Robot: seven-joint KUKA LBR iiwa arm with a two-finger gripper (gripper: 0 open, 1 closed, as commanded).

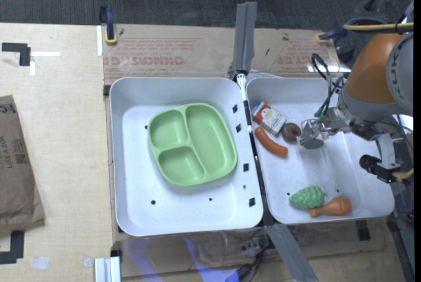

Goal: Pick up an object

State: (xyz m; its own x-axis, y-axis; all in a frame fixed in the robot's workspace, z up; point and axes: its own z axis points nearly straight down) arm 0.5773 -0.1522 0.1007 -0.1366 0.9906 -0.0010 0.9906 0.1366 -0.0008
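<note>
Bench seen from above at a slant, two shallow white plastic bins side by side. Left bin (131, 142): one pale green plastic plate with three compartments (193, 142), lying flat near the middle, turned a little askew.

Right bin (316, 169): several small things. Toward the far left corner, a small orange-and-white carton (270, 119), tilted. Just beside it on the near side, an orange sausage-shaped toy (271, 142), lying diagonally. A small dark brown rounded object (291, 132) sits at the carton's right end, touching or nearly touching it. Near the front wall, a green knobbly toy like a leafy vegetable (307, 197), and touching it on the right an orange-brown drumstick-shaped toy (332, 207).

Grey arm with an orange band (371, 73) enters from the right, over the right bin. Gripper (312, 136) hangs low just right of the brown object, close to it, well apart from the green toy and drumstick. Gripper tip reads as a grey metallic blur; how far it is spread cannot be told, nor whether it touches the brown object.
</note>
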